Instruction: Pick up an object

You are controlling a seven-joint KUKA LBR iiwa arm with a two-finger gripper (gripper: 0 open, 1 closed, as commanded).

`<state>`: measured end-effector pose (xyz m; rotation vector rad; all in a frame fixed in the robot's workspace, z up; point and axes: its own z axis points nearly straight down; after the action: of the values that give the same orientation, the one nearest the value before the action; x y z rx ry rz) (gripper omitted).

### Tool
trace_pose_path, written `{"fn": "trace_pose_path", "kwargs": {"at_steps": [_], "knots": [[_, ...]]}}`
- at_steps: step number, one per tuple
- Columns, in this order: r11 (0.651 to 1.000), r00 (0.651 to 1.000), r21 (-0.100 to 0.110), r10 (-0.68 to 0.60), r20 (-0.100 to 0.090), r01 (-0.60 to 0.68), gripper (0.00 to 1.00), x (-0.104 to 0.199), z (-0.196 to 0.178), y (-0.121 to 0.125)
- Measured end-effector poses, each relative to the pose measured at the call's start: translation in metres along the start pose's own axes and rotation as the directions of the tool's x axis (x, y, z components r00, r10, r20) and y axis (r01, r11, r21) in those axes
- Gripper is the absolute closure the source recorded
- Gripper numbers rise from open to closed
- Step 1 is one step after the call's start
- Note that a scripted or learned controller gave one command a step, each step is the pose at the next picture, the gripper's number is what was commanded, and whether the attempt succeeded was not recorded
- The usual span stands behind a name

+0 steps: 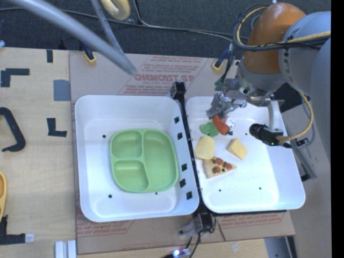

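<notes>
Toy food is what lies under the arm: a small red piece with a green leafy end point(217, 126), carrot- or pepper-shaped, sits in the right bin point(269, 195), toward that bin's far left part. It looks like moulded plastic or rubber, so I judge it light, fairly stiff and somewhat slick; a pinch across its narrow red body, not the thin green end, should hold best, and too loose a squeeze could let it squirt out sideways.

The gripper point(221, 109) is right over the red piece, its tips at the piece's far end or touching it. From this slant I cannot tell how the gripper is set, nor whether the piece is actually caught.

Just nearer than the red piece lies a pale yellow rounded piece point(205, 148), and beside that, to the right, a yellow cheese wedge point(236, 148). Nearer again is a pizza slice point(219, 167), touching or almost touching the rounded piece. These crowd the red piece on its near side, so a descent could nudge them.

Well to the left of the red piece, the left bin point(91, 112) holds a green divided tray point(143, 160).
</notes>
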<state>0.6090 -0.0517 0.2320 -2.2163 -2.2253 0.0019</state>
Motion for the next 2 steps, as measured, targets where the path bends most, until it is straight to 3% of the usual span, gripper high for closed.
{"fn": "trace_pose_path", "kwargs": {"at_steps": [2], "knots": [[1.000, 1.000, 0.000, -0.003, -0.002, 0.003, 1.00, 0.094, -0.002, 0.009]]}}
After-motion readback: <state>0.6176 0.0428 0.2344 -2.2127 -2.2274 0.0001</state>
